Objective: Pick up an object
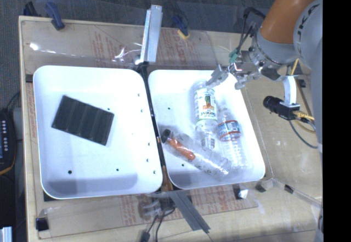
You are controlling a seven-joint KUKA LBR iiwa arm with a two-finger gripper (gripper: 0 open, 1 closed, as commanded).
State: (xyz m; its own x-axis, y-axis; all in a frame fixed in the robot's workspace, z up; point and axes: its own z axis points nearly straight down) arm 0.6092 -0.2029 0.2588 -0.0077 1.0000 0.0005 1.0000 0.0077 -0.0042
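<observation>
Camera view looked down on 2 white bins. Nearest, in the right bin (253, 125), an orange-tipped tube (184, 149) lay against 3 clear plastic bottles (207, 108). The left bin (41, 125) held a dark flat panel (83, 119). Farther back, the gripper (222, 75) hovered above the right bin's far edge, fingers spread, grasping nothing. The approach step seemed in hand; next it needed to descend onto a bottle.
</observation>
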